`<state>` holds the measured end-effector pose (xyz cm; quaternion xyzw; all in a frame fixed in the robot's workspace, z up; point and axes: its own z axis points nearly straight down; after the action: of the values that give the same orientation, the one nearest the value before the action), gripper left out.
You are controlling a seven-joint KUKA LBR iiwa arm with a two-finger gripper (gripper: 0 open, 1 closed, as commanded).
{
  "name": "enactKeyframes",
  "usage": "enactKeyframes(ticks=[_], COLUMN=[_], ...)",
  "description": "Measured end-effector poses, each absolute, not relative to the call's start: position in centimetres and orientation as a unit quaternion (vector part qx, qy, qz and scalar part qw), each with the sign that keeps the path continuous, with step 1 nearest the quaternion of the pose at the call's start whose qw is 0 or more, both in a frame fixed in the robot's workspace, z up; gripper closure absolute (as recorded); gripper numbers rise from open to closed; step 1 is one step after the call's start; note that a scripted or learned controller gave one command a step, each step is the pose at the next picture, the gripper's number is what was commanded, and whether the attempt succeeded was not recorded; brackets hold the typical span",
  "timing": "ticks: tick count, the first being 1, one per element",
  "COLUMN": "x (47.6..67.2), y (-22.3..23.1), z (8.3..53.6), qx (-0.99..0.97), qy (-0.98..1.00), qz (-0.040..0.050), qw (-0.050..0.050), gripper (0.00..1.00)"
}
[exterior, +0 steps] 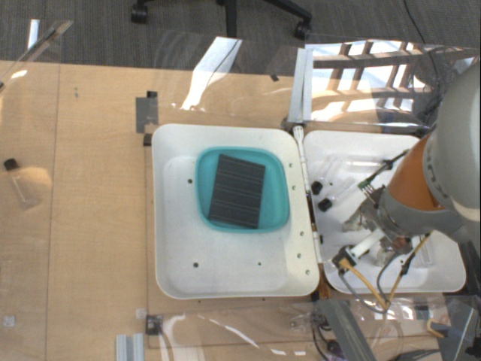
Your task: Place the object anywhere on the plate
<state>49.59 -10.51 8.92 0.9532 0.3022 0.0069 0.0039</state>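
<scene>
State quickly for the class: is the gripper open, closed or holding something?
Gripper: cannot be told; it is over the right bin, and the dark ribbed block lies on the teal plate.

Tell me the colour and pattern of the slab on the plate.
Dark grey slab with fine parallel stripes, on the teal plate; camera view.

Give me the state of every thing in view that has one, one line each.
Dark ribbed block: lying flat on the plate, within its rim, free of the gripper.
Teal plate: right way up in the left bin, bearing the block.
Left bin: holds the plate.
Gripper: over the right bin, apart from the block.
Right bin: under the gripper.
</scene>
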Motion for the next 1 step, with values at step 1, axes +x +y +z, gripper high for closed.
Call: enactKeyframes(ticks=[1], x=[49.17], y=[-18.22], z=[8.89], qx=[0.934], qy=[0.357], qz=[0.0057], qw=[0.000], gripper=[0.00])
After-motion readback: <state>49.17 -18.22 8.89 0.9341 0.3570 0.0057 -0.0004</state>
